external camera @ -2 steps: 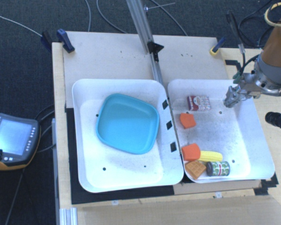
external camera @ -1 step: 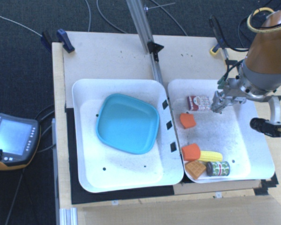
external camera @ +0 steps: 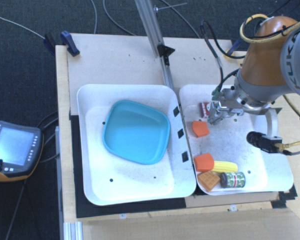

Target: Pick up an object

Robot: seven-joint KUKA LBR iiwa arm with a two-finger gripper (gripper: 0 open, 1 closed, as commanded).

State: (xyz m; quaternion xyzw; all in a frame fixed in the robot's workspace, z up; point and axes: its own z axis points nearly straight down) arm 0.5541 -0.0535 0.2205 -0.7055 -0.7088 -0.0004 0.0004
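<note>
The arm [external camera: 267, 54] reaches in from 3 o'clock and sets its gripper [external camera: 214, 116] low over the right bin [external camera: 285, 175], in the bin's 10 o'clock part. From this height the claw's state cannot be told, whether spread or pressed together, and nothing can be seen pinched in it.

Just at the gripper's 10 o'clock lies a small red-and-white item [external camera: 204, 109], close to the bin's far-left corner. It is partly hidden by the claw and too small to name; whether the two touch cannot be told.

At the gripper's 7 o'clock, a little apart from it, sits an orange block [external camera: 200, 129], squarish with a flat, plain top face. Further down, toward 6 o'clock in the bin, a cluster lies against the near wall: a red-orange block [external camera: 204, 161], a yellow corn cob [external camera: 224, 166] lying on its side just at that block's 3 o'clock, a tan waffle-like piece [external camera: 208, 180] below them, and a small dark can [external camera: 233, 179] lying on its side beside the waffle piece.

The left bin [external camera: 90, 134] holds a blue plate [external camera: 136, 131], squarish with rounded corners, near its middle
</note>
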